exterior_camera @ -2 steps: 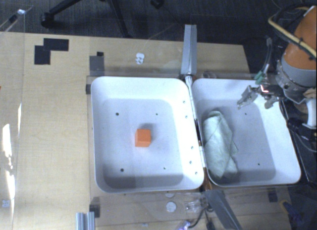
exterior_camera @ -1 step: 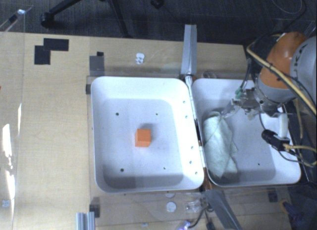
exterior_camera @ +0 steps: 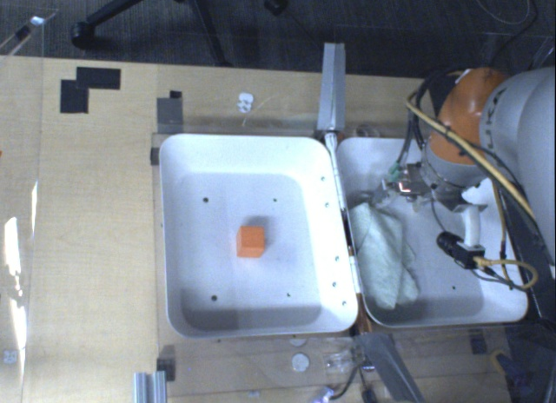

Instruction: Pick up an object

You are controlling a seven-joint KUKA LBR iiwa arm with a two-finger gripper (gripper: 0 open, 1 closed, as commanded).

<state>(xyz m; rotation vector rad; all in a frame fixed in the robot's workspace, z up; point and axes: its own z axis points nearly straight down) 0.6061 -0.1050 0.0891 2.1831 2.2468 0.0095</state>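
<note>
Orange stands out at once: a small block (exterior_camera: pixel 251 241) sits alone near the middle of the left bin (exterior_camera: pixel 187 310), well apart from its walls. In the right bin (exterior_camera: pixel 508 306) a pale cloth (exterior_camera: pixel 382 254) lies bunched along the left wall, just beside the divider. The arm (exterior_camera: pixel 512 123) leans over the right bin, and its gripper (exterior_camera: pixel 408 186) hangs above the cloth's upper end; whether the claw is wide or narrow cannot be told from this angle, and nothing is seen held in it. The likely target is the cloth. The risks: a soft, flat fold may slip out of a shallow pinch, or only a thin layer gets caught and slides free on lifting. Its closeness to the wall could also block one side of the claw on descent.
</note>
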